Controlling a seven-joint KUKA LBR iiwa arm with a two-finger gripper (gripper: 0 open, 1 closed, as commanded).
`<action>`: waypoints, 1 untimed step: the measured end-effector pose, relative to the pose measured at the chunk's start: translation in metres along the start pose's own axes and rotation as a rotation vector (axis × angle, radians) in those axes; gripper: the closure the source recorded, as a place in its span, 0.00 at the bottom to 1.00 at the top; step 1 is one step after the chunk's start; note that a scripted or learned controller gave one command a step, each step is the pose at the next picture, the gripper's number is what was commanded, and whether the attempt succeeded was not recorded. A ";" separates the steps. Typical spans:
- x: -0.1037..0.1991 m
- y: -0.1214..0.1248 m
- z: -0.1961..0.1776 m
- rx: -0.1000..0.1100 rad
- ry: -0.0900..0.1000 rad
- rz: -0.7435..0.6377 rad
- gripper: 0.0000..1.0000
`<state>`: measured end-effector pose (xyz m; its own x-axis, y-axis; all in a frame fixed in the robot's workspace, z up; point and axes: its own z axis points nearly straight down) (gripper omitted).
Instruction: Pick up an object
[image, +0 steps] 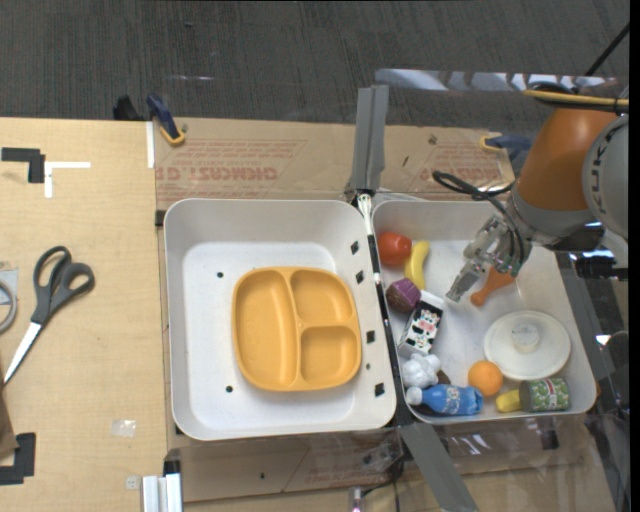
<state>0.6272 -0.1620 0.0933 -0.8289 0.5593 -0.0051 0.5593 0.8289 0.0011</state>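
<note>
We look down on two white bins side by side. The left bin (190, 300) holds a yellow divided plate (297, 327) at its centre. The right bin (575, 330) holds the clutter. From the right bin's centre, a red tomato-like toy (394, 246) and a yellow banana-like piece (416, 262) lie at about ten o'clock, a purple item (403, 294) at nine, a black-and-white patterned carton (424, 327) at eight, a blue bottle (450, 400) at seven, an orange ball (485, 377) at six, a green-labelled can (546, 394) at five, and a white round lid (527, 340) at four.

The gripper (472, 278) hangs low at about twelve o'clock in this bin, just beside an orange carrot-like toy (492, 287) on its three o'clock side. We cannot tell from this angle how the claw stands, and nothing is visibly held in it. We judge the pick not yet done: every object appears to rest in the bin, and grasping and lifting remain.

Mirrored red lettering runs across the cardboard (250, 160) behind the bins, too faint to read. The can and carton labels are too small to make out. Scissors (50, 290) lie far left on the bench
</note>
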 end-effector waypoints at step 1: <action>-0.029 -0.053 -0.001 0.000 -0.002 0.183 0.00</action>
<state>0.6222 -0.2221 0.0948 -0.7130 0.7011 -0.0068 0.7011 0.7131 0.0022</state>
